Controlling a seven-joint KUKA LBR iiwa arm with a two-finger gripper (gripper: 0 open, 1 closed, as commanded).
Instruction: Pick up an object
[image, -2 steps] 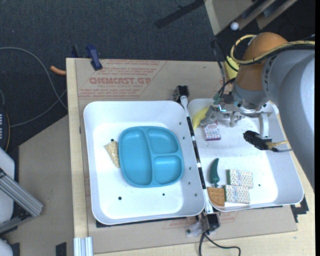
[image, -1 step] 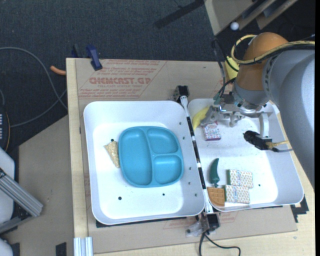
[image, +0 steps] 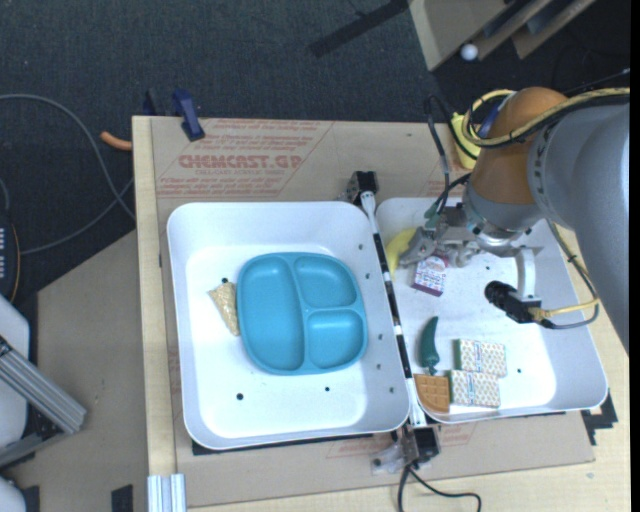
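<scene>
My gripper (image: 443, 250) hangs low over the upper left part of the right bin (image: 560, 385). A small pink and white packet (image: 430, 276) lies just under and in front of it, very close; whether they touch I cannot tell. A yellow object (image: 401, 245) sits to the gripper's left against the bin wall. Nearer the front lie a green object (image: 428, 341), two pale printed packets (image: 481, 356) (image: 475, 390) and an orange-tan piece (image: 432, 393).
The left bin (image: 200, 400) bears a blue divided plate (image: 300, 310) with a tan crumbly piece (image: 226, 304) beside its left edge. A black clamp (image: 362, 185) sits at the far end of the wall between the bins.
</scene>
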